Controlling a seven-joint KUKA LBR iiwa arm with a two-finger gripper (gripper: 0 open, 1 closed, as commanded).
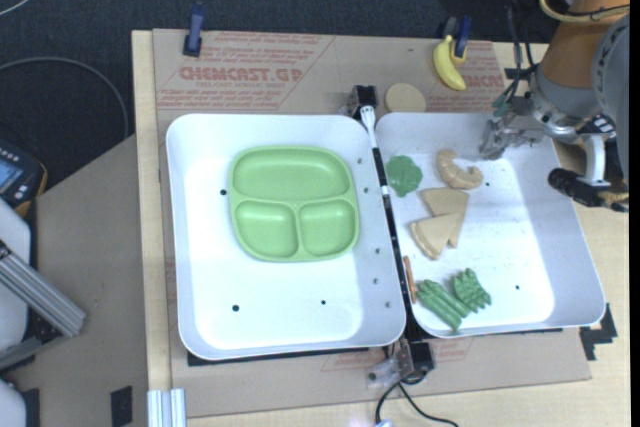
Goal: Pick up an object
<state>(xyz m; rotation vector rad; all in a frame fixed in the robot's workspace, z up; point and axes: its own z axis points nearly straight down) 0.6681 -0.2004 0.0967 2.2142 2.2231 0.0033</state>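
Brown cardboard covers the worktop [250,65] under 2 shallow white bins. Near the far edge of the right bin [540,255], the hand [497,137] hovers just beside a tan, mushroom-shaped plastic toy [460,173]; whether it is apart or together I cannot tell. That toy looks light, stiff and a little slippery, so gripping across its narrower stem seems safest. The left bin [200,245] holds a green divided tray [295,202].
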